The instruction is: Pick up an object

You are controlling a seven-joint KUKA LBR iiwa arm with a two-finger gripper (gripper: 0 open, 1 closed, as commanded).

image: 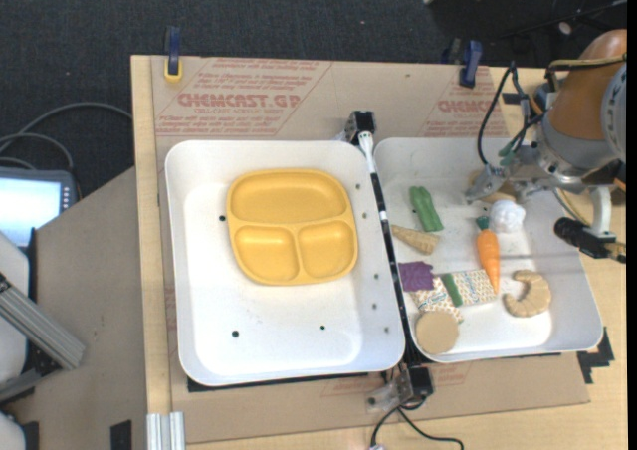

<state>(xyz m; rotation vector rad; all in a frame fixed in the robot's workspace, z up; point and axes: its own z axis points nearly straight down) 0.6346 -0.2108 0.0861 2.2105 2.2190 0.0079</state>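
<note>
Currently my gripper hovers near the carrot, jaw state unclear; it looks light, stiff, slick, so I'd pinch it mid-body across its width.

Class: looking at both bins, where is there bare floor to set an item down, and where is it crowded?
Free: left bin floor below and around the yellow tray. Crowded: right bin, with green piece, carrot, round disc and gripper.
</note>
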